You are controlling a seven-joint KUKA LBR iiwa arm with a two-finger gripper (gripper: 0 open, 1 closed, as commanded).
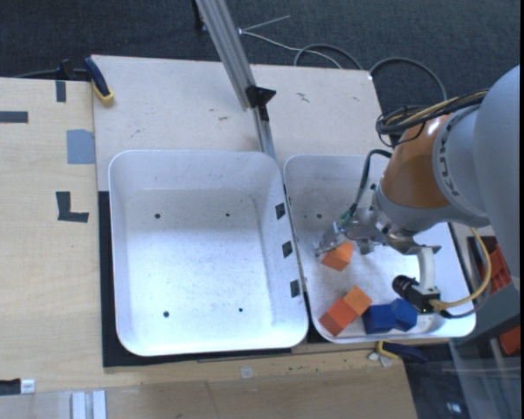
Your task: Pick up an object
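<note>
The grey arm (472,155) with its orange band fills the right of the frame, reaching down so its hand (348,238) sits low in the right bin (307,175), just above a small orange block (337,257); whether it is spread or pinching I cannot tell. Lower right, an orange-red block (344,311) and a blue block (389,317) lie touching near the bin's lower wall, likely spare targets

This is a robotics lab: a plain plywood bench (183,116) carries two shallow white plastic bins (122,234) side by side, loose black cables (410,72) trail off its far right corner, and dark carpet (87,11) lies beyond its far edge.
</note>
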